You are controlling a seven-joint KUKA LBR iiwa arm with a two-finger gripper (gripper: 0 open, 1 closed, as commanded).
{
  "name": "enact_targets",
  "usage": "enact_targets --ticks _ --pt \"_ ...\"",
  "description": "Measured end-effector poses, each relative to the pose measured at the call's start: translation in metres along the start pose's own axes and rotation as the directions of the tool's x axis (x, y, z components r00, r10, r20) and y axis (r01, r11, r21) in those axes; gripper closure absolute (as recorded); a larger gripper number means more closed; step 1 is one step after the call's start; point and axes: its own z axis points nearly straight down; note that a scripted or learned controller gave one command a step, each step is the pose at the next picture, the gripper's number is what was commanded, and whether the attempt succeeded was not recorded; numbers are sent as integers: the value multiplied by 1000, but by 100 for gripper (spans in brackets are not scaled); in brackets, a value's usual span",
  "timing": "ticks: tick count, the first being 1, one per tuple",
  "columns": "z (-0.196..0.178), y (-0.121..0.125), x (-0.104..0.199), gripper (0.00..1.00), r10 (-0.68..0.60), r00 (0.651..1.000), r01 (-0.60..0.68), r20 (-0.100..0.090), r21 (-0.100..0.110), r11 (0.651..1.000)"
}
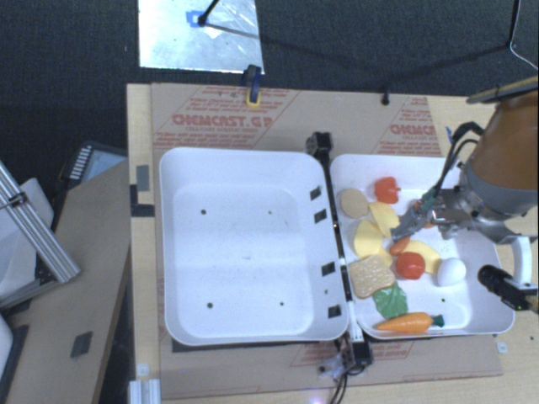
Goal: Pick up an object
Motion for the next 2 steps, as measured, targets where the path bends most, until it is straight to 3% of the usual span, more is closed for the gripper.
enact_targets --ticks 1,2 --pt "90 -26 13 0 1 1000 -1 -2 9 1000" --pt "147 28 -12 0 2 1000 -2 0 -9 1000"
